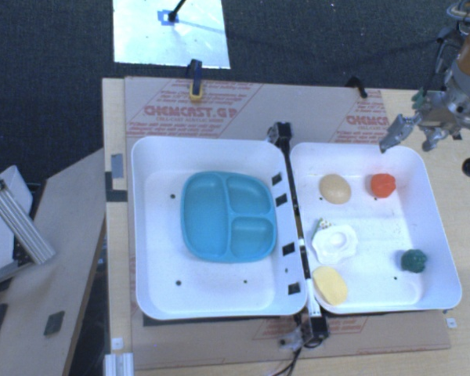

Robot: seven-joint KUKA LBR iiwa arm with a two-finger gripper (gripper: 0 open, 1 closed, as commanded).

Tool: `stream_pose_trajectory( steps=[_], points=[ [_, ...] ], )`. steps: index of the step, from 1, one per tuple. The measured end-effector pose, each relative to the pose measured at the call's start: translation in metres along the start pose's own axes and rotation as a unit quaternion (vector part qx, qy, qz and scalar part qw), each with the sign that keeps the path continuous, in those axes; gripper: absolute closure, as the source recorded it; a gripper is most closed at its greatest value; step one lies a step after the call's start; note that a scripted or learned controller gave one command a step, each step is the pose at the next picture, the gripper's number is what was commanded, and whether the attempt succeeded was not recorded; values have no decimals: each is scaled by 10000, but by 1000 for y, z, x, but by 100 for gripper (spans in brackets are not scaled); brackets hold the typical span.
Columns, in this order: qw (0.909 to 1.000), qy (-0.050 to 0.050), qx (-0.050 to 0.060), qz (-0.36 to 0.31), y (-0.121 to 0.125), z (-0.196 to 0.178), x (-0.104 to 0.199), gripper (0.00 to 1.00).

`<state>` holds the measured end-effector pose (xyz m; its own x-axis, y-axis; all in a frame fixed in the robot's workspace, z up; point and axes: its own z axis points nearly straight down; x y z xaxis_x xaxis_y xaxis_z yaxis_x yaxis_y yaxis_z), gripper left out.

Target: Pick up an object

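Note:
The right bin [435, 210] holds a tan egg-shaped object [334, 188], a red-orange object [383, 185], a white fried-egg toy [334, 243], a yellow object [330, 285] and a dark green object [413, 260]. My gripper [413, 133] hangs above the bin's far right corner, its two fingers spread apart with nothing between them. The red-orange object lies closest to it, a little nearer and to the left.
The left bin [153, 233] holds a blue divided plate [226, 216]. A black clip strip [288, 210] runs between the bins. A yellow clamp [196, 91] sits at the board's far edge, and a shiny plate [171, 22] lies on the floor behind.

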<state>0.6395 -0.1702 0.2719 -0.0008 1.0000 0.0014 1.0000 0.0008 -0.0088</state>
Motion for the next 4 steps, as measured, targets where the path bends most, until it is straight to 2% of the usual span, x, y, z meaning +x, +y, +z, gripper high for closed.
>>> stream_pose_trajectory(
  steps=[1,2,4],
  points=[
    [10000,-10,-53,-12,2,-7,1,0],
    [10000,-11,-45,-10,6,35,1,0],
    [10000,-7,-40,-24,9,152,11,0]
  ],
)
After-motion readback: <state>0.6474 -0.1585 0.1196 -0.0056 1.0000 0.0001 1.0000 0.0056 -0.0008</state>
